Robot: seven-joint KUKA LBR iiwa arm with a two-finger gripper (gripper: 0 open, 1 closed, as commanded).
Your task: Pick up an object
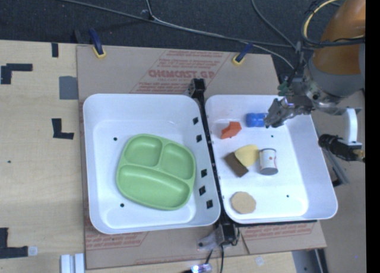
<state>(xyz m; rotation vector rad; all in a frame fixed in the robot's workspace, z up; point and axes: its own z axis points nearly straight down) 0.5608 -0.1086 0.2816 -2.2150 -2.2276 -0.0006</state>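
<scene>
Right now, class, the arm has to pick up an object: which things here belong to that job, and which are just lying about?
Belongs to the job:
hand
blue block
orange piece
yellow sponge
small can
tan disc

Just lying about:
green divided plate
yellow clamps

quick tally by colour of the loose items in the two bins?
Green: 1, divided plate, left bin
Blue: 1, small block, right bin
Orange: 1, small piece
Yellow and brown: 1, sponge-like piece
White and silver: 1, small can
Tan: 1, round disc
Total: 6
</scene>
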